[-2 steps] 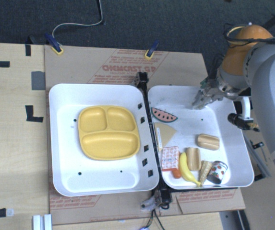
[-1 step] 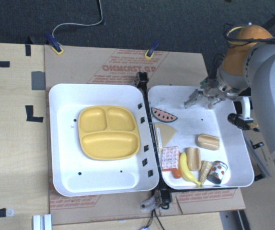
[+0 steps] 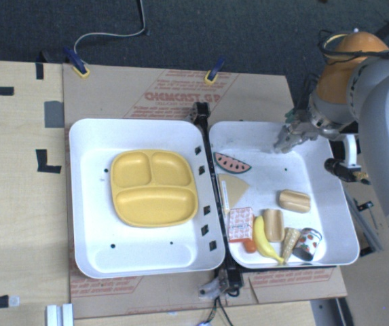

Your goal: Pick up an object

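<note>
Two white bins are seen from above, side by side on a cardboard-covered bench; the left bin (image 3: 89,182) holds a yellow divided plate (image 3: 155,187); the right bin (image 3: 330,182) holds small food items.

The arm (image 3: 357,80) enters from 3 o'clock; its gripper (image 3: 288,140) sits over the right bin's bare floor near 12 o'clock, with nothing seen between the fingers; whether they are open or closed cannot be told.

Items are clustered toward 6 o'clock of the right bin: a banana (image 3: 265,242), a red-and-white packet (image 3: 239,223), a bread roll (image 3: 294,200), and a watermelon slice (image 3: 232,163) at 9 o'clock.

The roll is judged the easiest target, since it lies apart from the others; its long axis runs roughly 9 to 3 o'clock, so the fingers would best be closed across its short width, from 12 and 6; a centred descent is advised, as the crowded banana group could be disturbed by a stray approach.
</note>
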Robot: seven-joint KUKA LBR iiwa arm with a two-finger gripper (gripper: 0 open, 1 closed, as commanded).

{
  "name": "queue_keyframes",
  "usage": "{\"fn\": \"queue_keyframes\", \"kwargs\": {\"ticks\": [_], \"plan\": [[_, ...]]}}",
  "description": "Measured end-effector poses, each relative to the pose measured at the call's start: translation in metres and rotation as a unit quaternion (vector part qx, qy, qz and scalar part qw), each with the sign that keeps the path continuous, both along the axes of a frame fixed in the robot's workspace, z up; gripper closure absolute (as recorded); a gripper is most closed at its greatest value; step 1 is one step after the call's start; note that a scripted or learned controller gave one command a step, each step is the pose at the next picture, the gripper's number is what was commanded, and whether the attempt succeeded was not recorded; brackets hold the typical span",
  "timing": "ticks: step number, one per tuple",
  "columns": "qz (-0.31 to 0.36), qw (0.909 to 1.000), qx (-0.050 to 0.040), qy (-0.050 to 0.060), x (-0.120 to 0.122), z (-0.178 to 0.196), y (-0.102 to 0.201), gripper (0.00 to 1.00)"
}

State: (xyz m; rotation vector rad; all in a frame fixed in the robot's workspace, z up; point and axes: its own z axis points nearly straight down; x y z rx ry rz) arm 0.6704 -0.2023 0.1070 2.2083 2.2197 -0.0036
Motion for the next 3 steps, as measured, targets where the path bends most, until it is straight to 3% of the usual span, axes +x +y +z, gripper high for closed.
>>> {"fn": "queue_keyframes", "kwargs": {"ticks": [1,2,3], "plan": [[0.000,1.0000,0.0002,0.000,0.000,0.000,0.000,0.00],[-0.002,1.0000,0.0027,0.002,-0.002,-0.021,0.013,0.00],[-0.002,1.0000,0.0012,0.000,-0.001,-0.010,0.013,1.00]]}}
